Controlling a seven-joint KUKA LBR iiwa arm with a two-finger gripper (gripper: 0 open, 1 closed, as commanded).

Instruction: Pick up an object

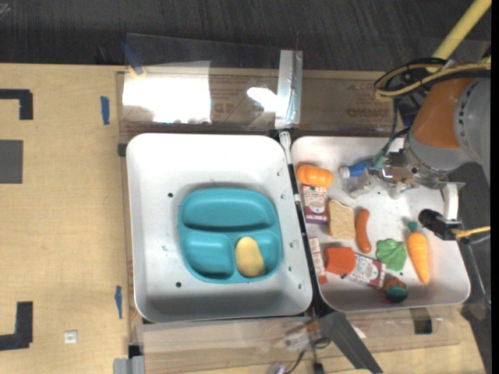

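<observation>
Camera view: gripper (376, 171) low over the right bin's (460, 291) back edge; finger spread cannot be told. Candidate objects lie in front of it: sausage (362, 230), bread slice (341, 219), carrot (419, 256), loosely scattered, presumably so any can be grasped singly.

You see two white bins (148, 209) on a tan tabletop (54, 209) marked with black corner brackets and blue tape. In the left bin a teal divided tray (226, 209) carries a yellow potato (249, 256). In the right bin there are an orange carrot (419, 257), a red-orange sausage (363, 231), a green leaf (391, 253) and a tan bread slice (341, 219).
</observation>
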